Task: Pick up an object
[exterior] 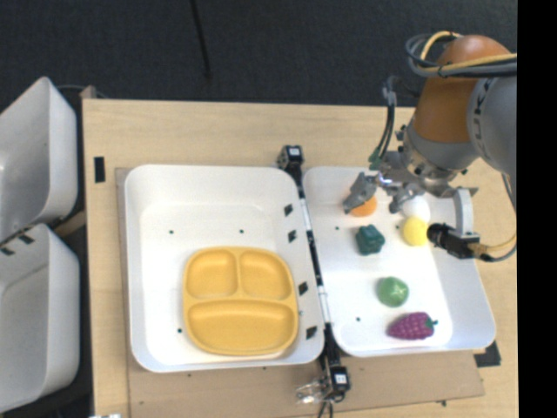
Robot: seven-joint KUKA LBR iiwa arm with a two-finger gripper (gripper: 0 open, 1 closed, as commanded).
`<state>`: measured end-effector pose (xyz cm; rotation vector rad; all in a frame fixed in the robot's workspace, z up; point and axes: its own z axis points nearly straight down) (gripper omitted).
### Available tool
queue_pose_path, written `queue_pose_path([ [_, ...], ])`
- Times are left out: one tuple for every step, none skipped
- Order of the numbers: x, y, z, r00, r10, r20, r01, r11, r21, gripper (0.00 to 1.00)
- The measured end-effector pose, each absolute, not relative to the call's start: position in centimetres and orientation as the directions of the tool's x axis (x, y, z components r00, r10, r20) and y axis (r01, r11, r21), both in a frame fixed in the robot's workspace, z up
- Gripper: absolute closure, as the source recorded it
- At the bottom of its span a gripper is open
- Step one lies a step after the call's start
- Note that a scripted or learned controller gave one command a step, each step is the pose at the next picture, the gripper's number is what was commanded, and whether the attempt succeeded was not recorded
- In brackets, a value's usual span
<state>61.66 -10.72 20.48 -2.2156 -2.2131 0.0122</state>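
Pincer [383,195] wide open over small orange toy [365,205]. Round yellow plastic lemon [415,231] just beside; finger may bump it, grab misses.

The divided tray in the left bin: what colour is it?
Yellow; the divided tray shows clearly in the camera view.

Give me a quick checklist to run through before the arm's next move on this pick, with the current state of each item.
1. Gripper over the right bin, where the objects lie: ok.
2. A target beneath it: ok, the orange piece lies right at the fingers.
3. Anything held between the fingers: cannot tell, the wrist hides the gap.
4. Neighbours apart from the target: not ok, the yellow lemon and the dark green piece lie close by.
5. Green apple and purple grapes out of the way: ok, both lie nearer the front.
6. Yellow tray apart in the left bin: ok.
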Motion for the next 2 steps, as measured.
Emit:
queue_pose_path([
  [62.0,-10.7,21.3,-0.002,1.0,0.0,1.0,0.002,0.001,0.0],
  [62.3,-10.5,15.2,0.0,1.0,-0.002,1.0,0.0,-0.001,0.0],
])
